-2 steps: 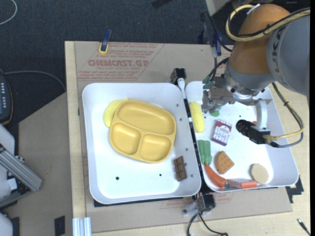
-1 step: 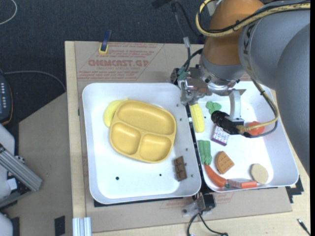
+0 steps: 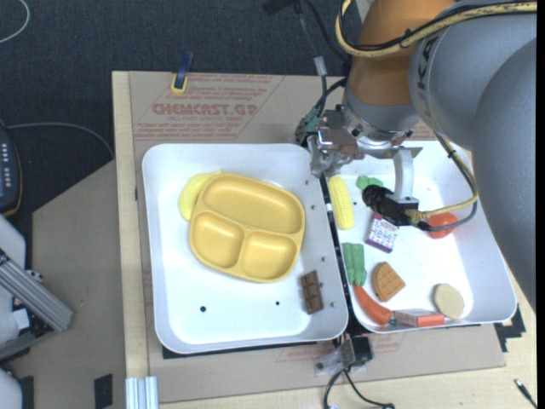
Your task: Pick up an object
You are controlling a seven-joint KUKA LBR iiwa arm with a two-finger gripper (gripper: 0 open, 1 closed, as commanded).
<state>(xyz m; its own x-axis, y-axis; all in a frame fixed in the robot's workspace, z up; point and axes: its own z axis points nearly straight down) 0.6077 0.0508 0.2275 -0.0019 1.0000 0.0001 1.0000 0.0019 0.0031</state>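
Here, a yellow corn cob (image 3: 342, 202) lies at the left edge of the right bin (image 3: 488, 292), its long axis running up and down the view and leaning slightly, the upper end pointing toward the gripper (image 3: 326, 156). The cob rests just against the wall that the two bins share. The gripper hangs directly above the cob's upper end, near it; whether it touches cannot be made out, and the angle does not let anyone say whether the claw is apart or together. Nothing can be seen between its tips. The arm's grey bulk and orange band (image 3: 393, 37) cover the right bin's upper right corner, and a black fitting on the wrist hides part of a small green piece (image 3: 370, 182) beside the cob. Just below the cob sit a purple packet (image 3: 381, 233), a green pickle-like toy (image 3: 354, 264), a waffle-shaped biscuit (image 3: 387, 281), a carrot (image 3: 371, 304) and a pale round slice (image 3: 449, 299). A red piece (image 3: 439, 223) lies near the arm. In the left bin (image 3: 162, 254), well apart from the cob, a yellow divided tray (image 3: 246, 226) sits over a yellow item that is mostly hidden, with a brown chocolate bar (image 3: 311, 291) near the bin's lower right.
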